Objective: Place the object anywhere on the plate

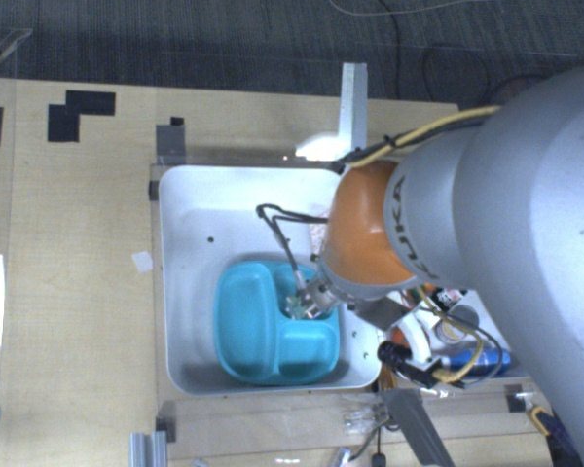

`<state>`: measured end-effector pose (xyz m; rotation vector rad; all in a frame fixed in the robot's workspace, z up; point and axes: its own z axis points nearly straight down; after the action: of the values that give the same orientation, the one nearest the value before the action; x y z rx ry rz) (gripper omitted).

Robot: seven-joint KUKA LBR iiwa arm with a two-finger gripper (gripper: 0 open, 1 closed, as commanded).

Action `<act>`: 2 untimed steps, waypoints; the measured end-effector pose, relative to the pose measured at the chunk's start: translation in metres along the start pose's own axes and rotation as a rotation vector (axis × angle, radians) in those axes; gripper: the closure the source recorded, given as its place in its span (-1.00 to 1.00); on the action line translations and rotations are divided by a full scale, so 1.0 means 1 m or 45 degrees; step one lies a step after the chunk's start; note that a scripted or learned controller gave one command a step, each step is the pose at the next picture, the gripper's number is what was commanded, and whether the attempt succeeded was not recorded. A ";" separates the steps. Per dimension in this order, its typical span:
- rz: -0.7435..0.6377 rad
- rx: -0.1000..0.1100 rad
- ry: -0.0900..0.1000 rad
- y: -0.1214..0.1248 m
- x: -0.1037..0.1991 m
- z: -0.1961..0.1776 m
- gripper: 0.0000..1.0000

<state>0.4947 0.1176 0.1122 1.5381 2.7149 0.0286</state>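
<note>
Plate [263, 329]: smooth turquoise plastic, rounded, divided, lying in the glossy white bin [190, 261].
Gripper [305, 303]: over plate; opening could not be told.

Pale wooden bench under dark carpet

The bench [68, 261] bears black tape marks [81, 113] at upper left — beyond its far edge lies dark grey floor [175, 17], crossed by a thin cable [438, 3].
</note>
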 end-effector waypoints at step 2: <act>0.004 -0.010 -0.008 0.003 -0.004 -0.011 1.00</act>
<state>0.4986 0.1156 0.1229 1.5374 2.7047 0.0343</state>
